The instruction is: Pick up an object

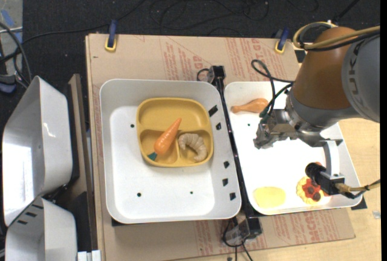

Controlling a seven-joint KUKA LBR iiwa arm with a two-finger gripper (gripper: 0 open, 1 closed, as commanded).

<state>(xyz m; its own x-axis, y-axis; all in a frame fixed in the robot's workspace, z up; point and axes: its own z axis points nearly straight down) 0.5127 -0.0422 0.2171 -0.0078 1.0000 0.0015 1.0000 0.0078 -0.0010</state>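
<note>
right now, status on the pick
Gripper low over right bin, grip unconfirmed. Chicken leg nearest, lying free. Nothing blocking it.

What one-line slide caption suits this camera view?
Arm's gripper hovers in right bin; carrot lies on yellow plate.

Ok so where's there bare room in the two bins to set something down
Left bin: a bare strip in front of the yellow plate, and narrower strips along its sides. Right bin: bare floor between the drumstick and the yellow disc. It's crowded around the claw and the near right corner by the red-orange piece.
</note>
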